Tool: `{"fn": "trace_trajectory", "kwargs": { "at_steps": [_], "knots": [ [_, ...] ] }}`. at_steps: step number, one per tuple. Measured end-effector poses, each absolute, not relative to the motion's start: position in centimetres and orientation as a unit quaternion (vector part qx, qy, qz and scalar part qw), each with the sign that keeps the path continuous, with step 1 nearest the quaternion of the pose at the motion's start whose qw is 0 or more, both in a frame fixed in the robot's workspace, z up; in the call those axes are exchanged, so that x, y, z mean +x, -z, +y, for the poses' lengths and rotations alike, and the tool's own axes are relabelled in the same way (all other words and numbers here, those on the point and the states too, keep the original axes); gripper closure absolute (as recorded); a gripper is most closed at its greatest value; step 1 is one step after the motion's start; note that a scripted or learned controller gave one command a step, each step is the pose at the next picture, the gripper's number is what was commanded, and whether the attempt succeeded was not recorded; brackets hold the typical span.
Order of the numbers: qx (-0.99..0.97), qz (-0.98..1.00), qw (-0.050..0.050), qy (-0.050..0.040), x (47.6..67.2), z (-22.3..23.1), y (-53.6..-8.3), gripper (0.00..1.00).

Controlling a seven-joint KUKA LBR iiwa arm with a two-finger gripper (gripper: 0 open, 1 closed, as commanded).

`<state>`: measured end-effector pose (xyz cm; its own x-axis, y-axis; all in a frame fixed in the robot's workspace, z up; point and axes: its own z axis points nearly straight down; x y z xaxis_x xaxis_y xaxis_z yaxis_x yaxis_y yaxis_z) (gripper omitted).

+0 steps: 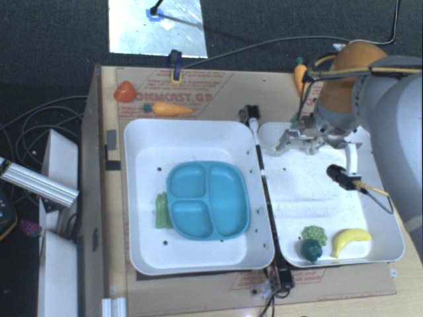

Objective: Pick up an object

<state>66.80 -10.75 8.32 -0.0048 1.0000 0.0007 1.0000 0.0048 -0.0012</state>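
Cardboard-topped bench (218, 84) under two white bins. Nearest, at right bin's (390, 240) front edge: banana (348, 239), with broccoli (313, 233) and dark green ball (310, 249) just left of it. Further back, well apart from banana, gripper (301, 141) low over bin's far left corner, fingers spread, nothing between them.
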Motion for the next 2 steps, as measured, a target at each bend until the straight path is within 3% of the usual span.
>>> {"fn": "trace_trajectory", "kwargs": {
  "at_steps": [1,2],
  "knots": [
    [-0.707,-0.708,-0.001,0.0005,66.9,-12.9,-8.5,0.0],
    [-0.706,-0.708,-0.003,0.0014,67.0,-12.9,-9.7,1.0]
  ]
}}
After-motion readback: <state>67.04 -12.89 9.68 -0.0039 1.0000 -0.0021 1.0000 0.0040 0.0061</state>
